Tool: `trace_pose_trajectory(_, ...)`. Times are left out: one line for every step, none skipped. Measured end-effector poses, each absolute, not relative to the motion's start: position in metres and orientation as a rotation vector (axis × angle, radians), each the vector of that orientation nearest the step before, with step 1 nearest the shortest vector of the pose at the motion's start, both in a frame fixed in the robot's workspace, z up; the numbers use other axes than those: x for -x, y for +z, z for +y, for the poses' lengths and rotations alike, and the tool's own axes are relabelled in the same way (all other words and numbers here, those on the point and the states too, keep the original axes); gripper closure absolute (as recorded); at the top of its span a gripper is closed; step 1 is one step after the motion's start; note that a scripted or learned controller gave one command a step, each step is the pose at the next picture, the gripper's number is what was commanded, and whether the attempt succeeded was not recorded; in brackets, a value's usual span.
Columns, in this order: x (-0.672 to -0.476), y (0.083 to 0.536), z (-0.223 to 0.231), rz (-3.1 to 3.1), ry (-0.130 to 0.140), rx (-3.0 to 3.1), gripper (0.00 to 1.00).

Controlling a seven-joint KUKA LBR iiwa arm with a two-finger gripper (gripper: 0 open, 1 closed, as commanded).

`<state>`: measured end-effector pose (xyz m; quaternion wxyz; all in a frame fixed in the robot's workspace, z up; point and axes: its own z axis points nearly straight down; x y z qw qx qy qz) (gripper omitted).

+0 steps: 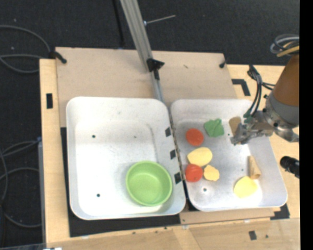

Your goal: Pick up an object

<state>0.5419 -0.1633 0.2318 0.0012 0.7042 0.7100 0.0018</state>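
The right bin holds several small items: a green piece, a red ball, a yellow lump, a second red piece, a small orange-yellow piece, a tan cone-like piece and a yellow round piece. My gripper hangs over the upper right part of this bin, right of the green piece and above the tan piece. A tan object sits just at its far side. I see nothing clearly held.
A green bowl rests in the left bin near its front right corner. A metal pole slants up from between the bins at the back. Cables lie on the dark floor to the left.
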Motion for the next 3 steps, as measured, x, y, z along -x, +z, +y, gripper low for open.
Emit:
trace_pose_trajectory(-0.544,0.236,-0.108,2.232,0.005,-2.211,1.0)
trace_pose_trajectory(-0.559,0.228,-0.06,2.229,0.002,-2.214,1.0)
trace_pose_trajectory(-0.567,0.22,-0.008,2.23,0.001,-2.214,1.0)
